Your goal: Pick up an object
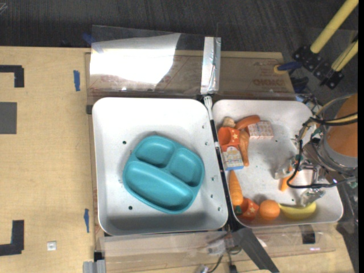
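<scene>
Over the right bin's [267, 110] far-right side you've got the arm [341, 135], orange band above the wrist, with the gripper [304, 181] hanging low over the bin floor. Fingers are lost in cables and glare, so you can't tell if they're spread or pressed together, and nothing is visibly pinched.

Well to the gripper's left, the left bin [114, 118] carries a teal divided plate [164, 173].

Left of the tool, against the right bin's left wall: a small carton [232, 156], upright-ish, an orange cup [226, 135] touching it, a sausage-shaped piece [248, 121] and a pale box [260, 130] just beyond. A carrot [235, 189] lies along the same wall.

Nearest candidates: banana [297, 211] just below the gripper, orange [269, 210] beside it, tomato [248, 209] next along. None touches the tool that you can see.
</scene>
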Robot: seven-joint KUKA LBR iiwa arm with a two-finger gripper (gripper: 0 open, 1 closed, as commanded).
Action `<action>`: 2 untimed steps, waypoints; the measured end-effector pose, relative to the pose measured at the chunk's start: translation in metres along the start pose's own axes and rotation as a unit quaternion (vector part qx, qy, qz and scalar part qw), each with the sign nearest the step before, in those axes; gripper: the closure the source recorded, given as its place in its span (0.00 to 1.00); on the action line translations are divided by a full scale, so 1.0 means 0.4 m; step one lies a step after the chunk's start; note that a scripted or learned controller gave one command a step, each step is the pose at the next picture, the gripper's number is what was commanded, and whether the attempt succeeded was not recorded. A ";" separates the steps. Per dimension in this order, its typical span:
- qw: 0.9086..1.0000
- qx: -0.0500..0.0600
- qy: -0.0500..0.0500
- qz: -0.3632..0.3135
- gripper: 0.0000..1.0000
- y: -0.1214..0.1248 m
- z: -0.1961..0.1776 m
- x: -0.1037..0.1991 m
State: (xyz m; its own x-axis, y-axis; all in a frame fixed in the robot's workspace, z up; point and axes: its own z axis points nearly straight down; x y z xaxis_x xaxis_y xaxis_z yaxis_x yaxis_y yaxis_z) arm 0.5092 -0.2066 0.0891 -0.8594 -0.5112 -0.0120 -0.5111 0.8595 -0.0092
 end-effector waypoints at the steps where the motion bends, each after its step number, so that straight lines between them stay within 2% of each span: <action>1: 0.998 0.005 -0.004 -0.055 0.00 0.040 -0.008 0.013; 2: 0.998 0.004 -0.002 -0.069 0.00 0.072 -0.005 -0.009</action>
State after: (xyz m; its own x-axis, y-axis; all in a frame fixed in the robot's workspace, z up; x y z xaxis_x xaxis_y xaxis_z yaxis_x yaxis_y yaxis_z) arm 0.4978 -0.1800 0.0910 -0.7804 -0.6251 -0.0141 -0.6249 0.7805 -0.0184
